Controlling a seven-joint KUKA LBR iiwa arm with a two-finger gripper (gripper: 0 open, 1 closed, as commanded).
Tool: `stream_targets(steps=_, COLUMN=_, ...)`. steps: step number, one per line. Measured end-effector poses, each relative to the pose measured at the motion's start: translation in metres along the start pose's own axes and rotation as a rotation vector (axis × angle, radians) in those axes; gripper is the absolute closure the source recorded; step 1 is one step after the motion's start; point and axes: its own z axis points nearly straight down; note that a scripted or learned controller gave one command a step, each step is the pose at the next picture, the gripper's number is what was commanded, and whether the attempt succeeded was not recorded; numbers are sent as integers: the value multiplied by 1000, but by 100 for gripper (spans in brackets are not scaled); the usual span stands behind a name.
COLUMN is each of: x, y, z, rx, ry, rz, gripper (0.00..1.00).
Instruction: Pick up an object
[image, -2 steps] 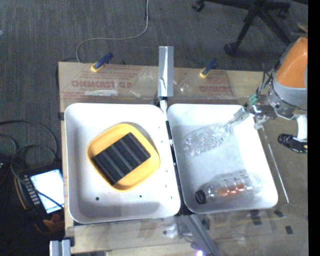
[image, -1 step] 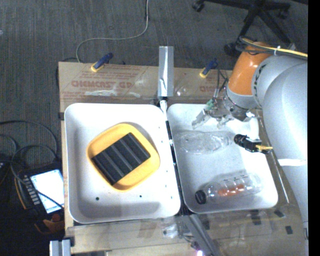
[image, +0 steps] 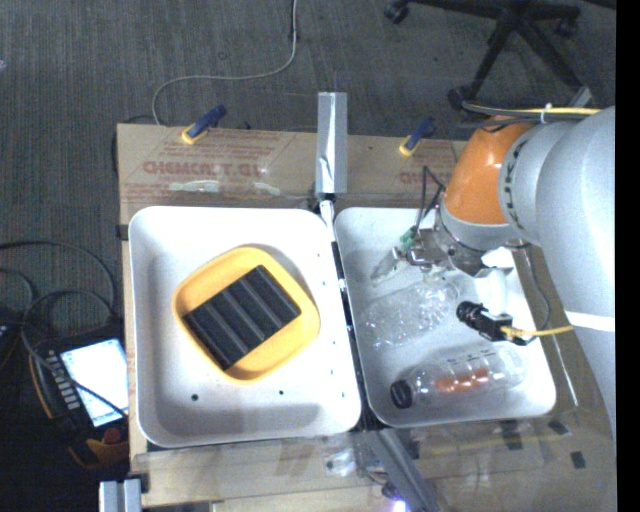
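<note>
Two shallow white bins sit side by side on the bench. The left bin carries a yellow rounded-square tray with a black ribbed insert, lying tilted near the bin's centre. The right bin carries a clear plastic bottle with a black cap and orange contents, on its side along the near edge with the cap toward the near-left corner, and a crumpled clear plastic wrapper around the bin's middle. The grey arm with the orange band reaches over the right bin's far-right corner; the gripper hangs above the far part of that bin, just beyond the wrapper, apart from the bottle. Whether the claw is spread or closed cannot be told; the wrist housing and glare from the plastic mask it, and nothing is visibly held. No pick is made yet, as far as can be judged. Risks: the wrapper is thin, see-through and springy, so a pinch may close on air or slip off. The bottle is round and could roll toward the bin wall if nudged off-centre. A small black fitting on a yellow cable hangs near the wrapper and might snag.
</note>
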Motion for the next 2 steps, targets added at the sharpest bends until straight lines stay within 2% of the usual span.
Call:
stream_targets(steps=1, x=-75, y=-50, z=-28, rx=12, ry=3, rz=19, gripper=0)
stream_targets(steps=2, x=-62, y=-64, z=-5, rx=-15, ry=-7, rz=-161, gripper=0)
